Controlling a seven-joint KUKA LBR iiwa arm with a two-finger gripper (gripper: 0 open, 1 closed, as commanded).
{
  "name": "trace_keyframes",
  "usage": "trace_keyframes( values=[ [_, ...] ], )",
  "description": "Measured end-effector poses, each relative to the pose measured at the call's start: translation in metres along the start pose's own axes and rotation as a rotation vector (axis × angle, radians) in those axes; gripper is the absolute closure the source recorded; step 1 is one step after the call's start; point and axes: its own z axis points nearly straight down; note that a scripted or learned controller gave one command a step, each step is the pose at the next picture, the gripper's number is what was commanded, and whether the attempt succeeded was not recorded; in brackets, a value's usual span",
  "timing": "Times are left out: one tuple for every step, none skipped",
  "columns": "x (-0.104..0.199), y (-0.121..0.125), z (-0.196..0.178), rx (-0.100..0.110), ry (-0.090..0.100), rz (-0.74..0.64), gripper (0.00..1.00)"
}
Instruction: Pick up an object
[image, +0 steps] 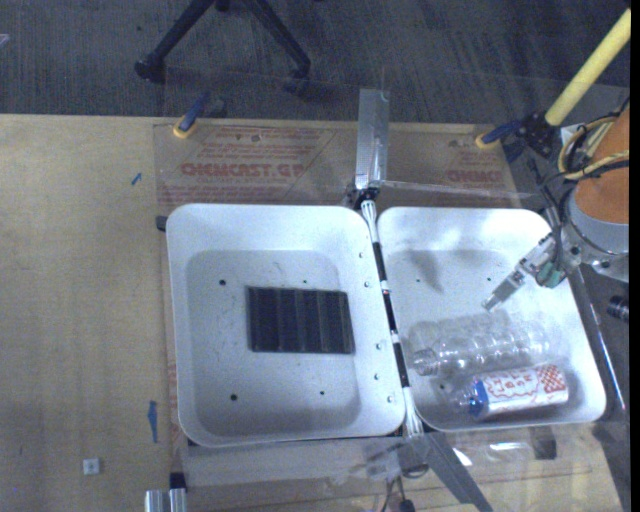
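A dark ribbed rectangular slab (300, 320) lies flat in the middle of the left bin (200, 240). In the right bin (450, 235), a clear plastic bottle (485, 345) lies on its side with its neck to the left. Just in front of it lies a smaller bottle with a red-and-white label and a blue cap (520, 388). My gripper (498, 297) reaches in from the right and hangs over the right bin, just above the clear bottle's far side. Nothing shows in its grasp.
The arm's orange band and grey wrist (600, 215) sit over the right bin's right rim. A metal divider post (372, 140) stands behind the seam between the bins. A yellow-handled tool (590, 65) and cables lie at the back right.
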Motion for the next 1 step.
trace_keyframes(
  values=[
    [0.0216,-0.0204,-0.0234,0.001,0.004,-0.241,0.0]
  ],
)
